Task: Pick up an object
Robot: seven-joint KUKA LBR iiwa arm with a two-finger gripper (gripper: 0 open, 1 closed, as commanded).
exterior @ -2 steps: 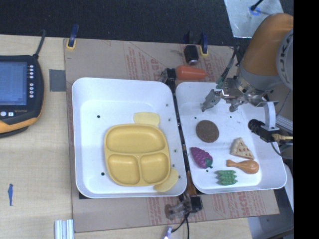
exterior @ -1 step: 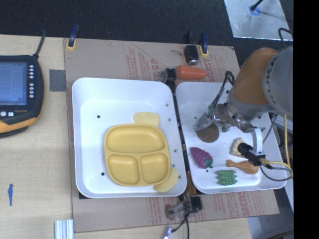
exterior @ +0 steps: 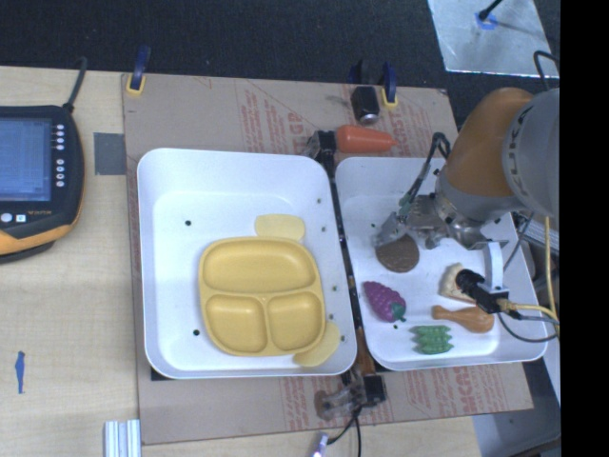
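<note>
The right bin (exterior: pixel 366 188) holds a brown round patty (exterior: pixel 397 254), a purple bunch of grapes (exterior: pixel 384 300), a green pea pod (exterior: pixel 432 339), an orange-brown drumstick (exterior: pixel 464 318) and a pale bread-like piece (exterior: pixel 453 281). My gripper (exterior: pixel 407 228) hangs low in this bin, directly over the far edge of the brown patty and possibly touching it. The grey arm with its orange band (exterior: pixel 485 150) reaches in from the right and hides part of the bin floor.
The left bin (exterior: pixel 171 188) holds a yellow divided tray (exterior: pixel 260 293) with two flat yellow pieces (exterior: pixel 280 227) beside it. An orange carrot (exterior: pixel 363 141) lies beyond the bins. A teach pendant (exterior: pixel 33 179) rests at far left.
</note>
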